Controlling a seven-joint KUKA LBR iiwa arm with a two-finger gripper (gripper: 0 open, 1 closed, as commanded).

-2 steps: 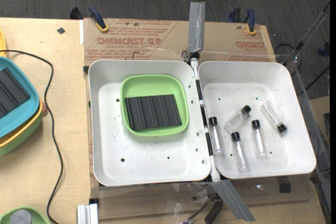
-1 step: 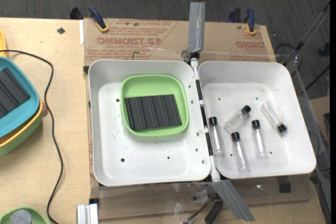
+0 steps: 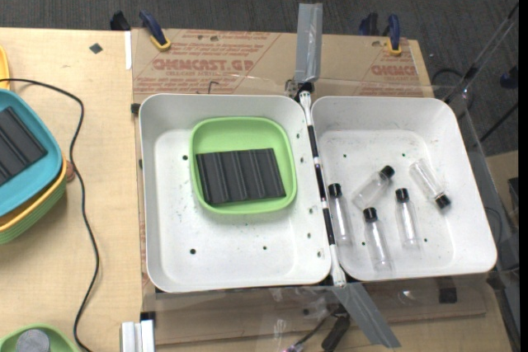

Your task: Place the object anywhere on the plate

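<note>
A light green square plate (image 3: pixel 241 133) with a dark ribbed insert (image 3: pixel 240 176) sits in the upper middle of the left white bin (image 3: pixel 173 260). Several clear vials with black caps lie in the right white bin (image 3: pixel 462 202): one along its left wall (image 3: pixel 338 214), one tilted in the middle (image 3: pixel 374 186), two upright-lying ones lower down (image 3: pixel 375 238) (image 3: pixel 406 217), and one at the right (image 3: pixel 430 183).
Both bins rest on brown cardboard (image 3: pixel 214 62) held by blue and yellow clamps (image 3: pixel 153 30). A stack of teal and green trays (image 3: pixel 25 161) stands at the far left, with a black cable (image 3: pixel 78 177) trailing over the wooden bench.
</note>
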